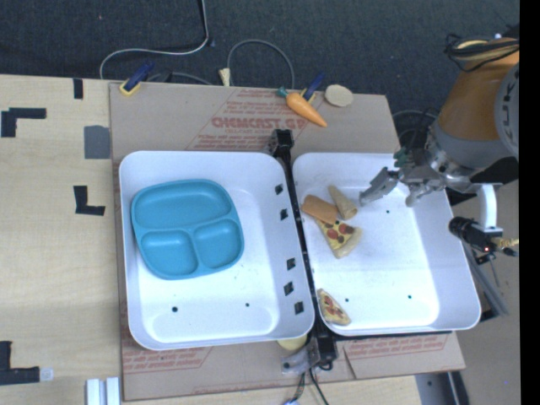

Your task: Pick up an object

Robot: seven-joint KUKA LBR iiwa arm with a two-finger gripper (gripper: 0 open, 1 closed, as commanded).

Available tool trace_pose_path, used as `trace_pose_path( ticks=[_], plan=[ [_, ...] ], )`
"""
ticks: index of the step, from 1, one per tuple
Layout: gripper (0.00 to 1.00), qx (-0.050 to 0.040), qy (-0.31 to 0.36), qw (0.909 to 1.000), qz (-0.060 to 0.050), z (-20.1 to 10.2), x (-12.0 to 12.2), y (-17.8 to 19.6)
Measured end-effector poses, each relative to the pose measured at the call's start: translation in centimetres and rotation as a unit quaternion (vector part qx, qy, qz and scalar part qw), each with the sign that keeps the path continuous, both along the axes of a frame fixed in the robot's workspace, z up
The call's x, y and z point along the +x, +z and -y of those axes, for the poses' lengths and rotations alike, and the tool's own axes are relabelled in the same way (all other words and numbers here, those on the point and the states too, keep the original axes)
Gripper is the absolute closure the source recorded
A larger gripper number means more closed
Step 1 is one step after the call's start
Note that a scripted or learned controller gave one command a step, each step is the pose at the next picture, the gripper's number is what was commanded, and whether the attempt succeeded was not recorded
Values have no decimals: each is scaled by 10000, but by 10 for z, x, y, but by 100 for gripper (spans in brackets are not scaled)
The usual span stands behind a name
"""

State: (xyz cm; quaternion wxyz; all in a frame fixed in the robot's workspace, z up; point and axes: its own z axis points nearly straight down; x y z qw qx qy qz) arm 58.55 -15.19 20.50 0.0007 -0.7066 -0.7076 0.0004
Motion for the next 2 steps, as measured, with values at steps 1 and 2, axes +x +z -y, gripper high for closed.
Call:
trace_pose_path(
  ticks=[1,2],
  plan=[
    [0,20,9,10000,-64,-49,-15,-110],
    [0,-22,-5,10000,20,-55,-16,-119]
  ],
)
